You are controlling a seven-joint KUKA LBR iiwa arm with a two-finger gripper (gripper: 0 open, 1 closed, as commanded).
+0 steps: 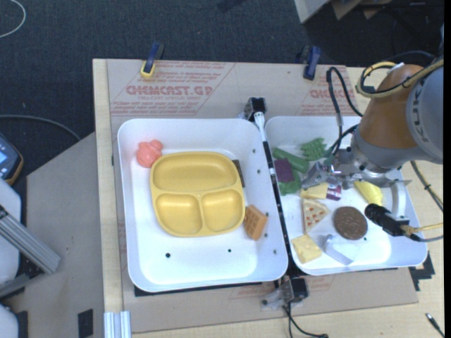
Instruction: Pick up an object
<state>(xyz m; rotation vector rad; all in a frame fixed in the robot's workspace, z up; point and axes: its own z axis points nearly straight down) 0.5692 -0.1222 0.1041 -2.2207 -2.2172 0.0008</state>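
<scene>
Over the right white bin (405,259) we see the claw (332,177) low among small toy foods: a green leafy piece (312,148), a purple block (283,170), a pizza-slice wedge (313,213), a round brown cookie (349,223). Whether it is apart or together we cannot tell. We judge the reach under way; next comes closing on one piece and lifting.

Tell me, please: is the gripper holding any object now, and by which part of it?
It cannot be told. The gripper is low in the right bin among the toy food, near the pizza slice, but no object is visibly between its fingers.
</scene>
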